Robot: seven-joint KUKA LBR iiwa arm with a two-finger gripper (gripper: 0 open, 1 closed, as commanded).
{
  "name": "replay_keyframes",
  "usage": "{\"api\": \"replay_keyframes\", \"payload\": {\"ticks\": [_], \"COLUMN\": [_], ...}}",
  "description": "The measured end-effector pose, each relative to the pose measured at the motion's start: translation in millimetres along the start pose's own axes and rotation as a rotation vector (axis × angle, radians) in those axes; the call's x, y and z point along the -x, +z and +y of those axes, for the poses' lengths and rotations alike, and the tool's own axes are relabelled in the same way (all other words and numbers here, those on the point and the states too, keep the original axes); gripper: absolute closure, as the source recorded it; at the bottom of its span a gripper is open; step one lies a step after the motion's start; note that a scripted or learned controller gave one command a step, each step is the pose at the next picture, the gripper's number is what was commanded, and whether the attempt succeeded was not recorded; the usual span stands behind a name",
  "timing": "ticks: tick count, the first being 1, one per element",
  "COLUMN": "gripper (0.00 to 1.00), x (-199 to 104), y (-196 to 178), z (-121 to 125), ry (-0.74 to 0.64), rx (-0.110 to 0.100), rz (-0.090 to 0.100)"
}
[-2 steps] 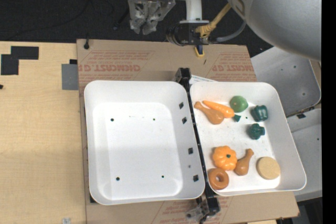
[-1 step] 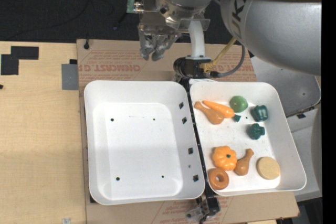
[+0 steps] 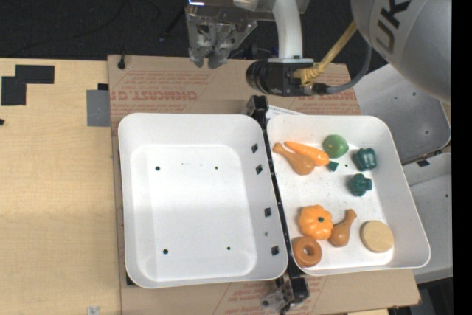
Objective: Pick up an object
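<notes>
We log the gripper (image 3: 212, 55) raised at the top of the view, above the far edge of the cardboard sheet (image 3: 221, 88) and beyond the far rim of the left bin (image 3: 136, 158). Its fingers hang down close together with nothing between them; the gap looks narrow.

All the pickable things sit in the right bin (image 3: 402, 181), below and to the right of the gripper and well apart from it. Nearest to the gripper we see an orange carrot (image 3: 308, 152) lying across a tan drumstick-like piece (image 3: 295, 161); the two touch. Just right of the carrot is a green round fruit (image 3: 335, 145). Further right are two dark green pieces: one blocky (image 3: 364, 158), one more rounded (image 3: 359, 184) just below it, and a tiny green bit (image 3: 333, 167) lies under the round fruit.

Furthest from the gripper, along the near side of the right bin, we note an orange pumpkin (image 3: 316, 222), a brown ring doughnut (image 3: 307, 251) just below it and seemingly touching, a tan pear-shaped piece (image 3: 342, 228) touching the pumpkin's right side, and a pale round biscuit-like disc (image 3: 377, 236) beside that.

The bins sit side by side, joined by black clips (image 3: 267, 192) along the shared edge. The bench (image 3: 51, 195) extends to the left of the gripper.
</notes>
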State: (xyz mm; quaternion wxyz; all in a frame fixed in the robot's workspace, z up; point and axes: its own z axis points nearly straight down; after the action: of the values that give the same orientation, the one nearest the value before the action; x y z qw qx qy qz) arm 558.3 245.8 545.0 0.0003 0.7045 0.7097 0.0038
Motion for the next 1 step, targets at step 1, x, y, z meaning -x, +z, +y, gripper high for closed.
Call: {"api": "replay_keyframes", "payload": {"ticks": [1], "gripper": [1.0], "x": [24.0], "y": [46.2], "z": [-5.2], "ry": [0.008], "rx": [-0.014], "rz": [-0.009]}}
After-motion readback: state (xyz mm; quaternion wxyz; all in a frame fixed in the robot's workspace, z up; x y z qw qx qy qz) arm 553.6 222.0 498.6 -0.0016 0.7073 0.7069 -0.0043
